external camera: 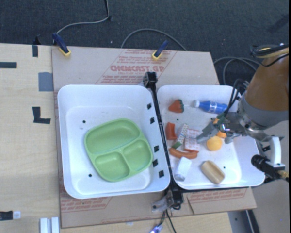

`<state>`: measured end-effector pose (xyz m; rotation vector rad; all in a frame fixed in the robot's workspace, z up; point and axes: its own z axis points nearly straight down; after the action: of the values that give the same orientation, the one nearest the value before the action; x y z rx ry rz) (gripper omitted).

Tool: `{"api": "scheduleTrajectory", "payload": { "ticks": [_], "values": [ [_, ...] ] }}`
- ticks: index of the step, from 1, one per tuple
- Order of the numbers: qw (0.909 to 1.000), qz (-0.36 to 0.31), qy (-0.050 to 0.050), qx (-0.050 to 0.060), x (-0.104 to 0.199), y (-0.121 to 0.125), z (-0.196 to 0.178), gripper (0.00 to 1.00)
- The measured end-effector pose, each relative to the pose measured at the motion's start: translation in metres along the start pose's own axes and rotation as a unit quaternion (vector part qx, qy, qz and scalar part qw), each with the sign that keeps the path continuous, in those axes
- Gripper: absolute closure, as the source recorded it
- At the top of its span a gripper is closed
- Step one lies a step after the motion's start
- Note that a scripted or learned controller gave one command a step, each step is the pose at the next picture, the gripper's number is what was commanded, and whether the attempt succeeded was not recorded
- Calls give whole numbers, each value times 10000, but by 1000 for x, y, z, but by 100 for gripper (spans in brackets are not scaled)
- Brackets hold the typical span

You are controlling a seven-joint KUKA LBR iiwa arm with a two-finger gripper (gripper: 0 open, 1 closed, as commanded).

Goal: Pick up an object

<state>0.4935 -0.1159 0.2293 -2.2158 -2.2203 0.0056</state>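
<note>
Since my gripper (214, 130) hangs at right of centre just above the yellow ball (214, 143), its grip unclear to me, I fear the round ball may roll toward the bread roll (212, 172).

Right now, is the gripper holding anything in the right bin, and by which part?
Cannot be told. The gripper sits just above the yellow-orange ball, but nothing shows between its fingers.
</note>
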Motion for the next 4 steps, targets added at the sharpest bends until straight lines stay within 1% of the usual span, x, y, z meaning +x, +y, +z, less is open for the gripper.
{"api": "scheduleTrajectory", "payload": {
  "ticks": [1,2,3,4],
  "values": [
    [10000,5,0,-1,-2,53,119,0],
    [10000,3,-8,-20,21,81,145,0],
    [10000,-2,-21,-67,21,52,144,0],
    [10000,-3,-14,-44,16,112,144,0]
  ]
}}
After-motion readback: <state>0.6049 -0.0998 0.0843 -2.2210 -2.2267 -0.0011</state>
